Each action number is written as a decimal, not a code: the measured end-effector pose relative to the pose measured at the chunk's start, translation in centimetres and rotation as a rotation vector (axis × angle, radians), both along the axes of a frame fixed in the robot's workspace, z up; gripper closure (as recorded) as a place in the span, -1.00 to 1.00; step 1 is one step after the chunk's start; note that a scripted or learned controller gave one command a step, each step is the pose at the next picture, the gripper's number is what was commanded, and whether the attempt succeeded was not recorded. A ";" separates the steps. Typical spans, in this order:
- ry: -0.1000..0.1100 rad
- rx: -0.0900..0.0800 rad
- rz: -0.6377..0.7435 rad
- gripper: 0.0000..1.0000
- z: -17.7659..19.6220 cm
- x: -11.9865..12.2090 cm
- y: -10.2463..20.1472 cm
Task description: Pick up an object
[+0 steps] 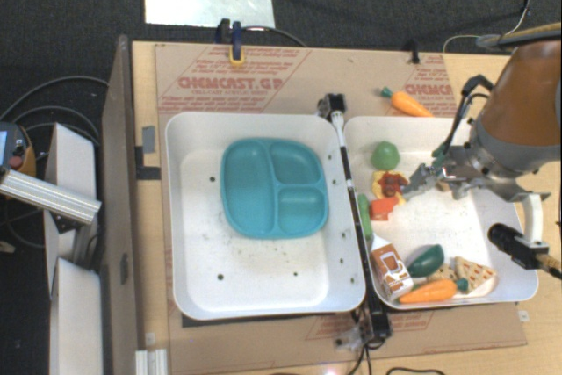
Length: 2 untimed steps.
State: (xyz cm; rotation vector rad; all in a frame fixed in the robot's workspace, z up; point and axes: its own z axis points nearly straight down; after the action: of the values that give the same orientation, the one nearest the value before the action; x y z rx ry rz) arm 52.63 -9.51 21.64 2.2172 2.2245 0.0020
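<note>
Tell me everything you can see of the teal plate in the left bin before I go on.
The teal plate is a rounded-square divided dish, plastic by its look, with three compartments: one large on the view's left, two smaller on the right. It lies flat and upright on the floor of the left bin, nearer the far wall and the divider between bins. Its compartments hold nothing visible. Nothing rests on it, and the hand is over the right bin, well apart.

Arm (527, 114) entering from the right edge, its orange band uppermost and a grey wrist section below it. The wrist angles leftward and downward, ending in the tool (423, 178), a dark metallic assembly. Black cables run along the arm's left side to the wrist.
</note>
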 end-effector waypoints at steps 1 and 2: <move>0.002 -0.002 -0.004 -1.00 -7.8 3.6 -4.7; 0.003 0.002 0.004 -1.00 -13.5 6.2 -0.3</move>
State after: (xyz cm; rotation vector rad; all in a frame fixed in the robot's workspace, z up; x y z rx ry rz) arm 58.80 -9.83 8.15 2.2147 2.2316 0.0012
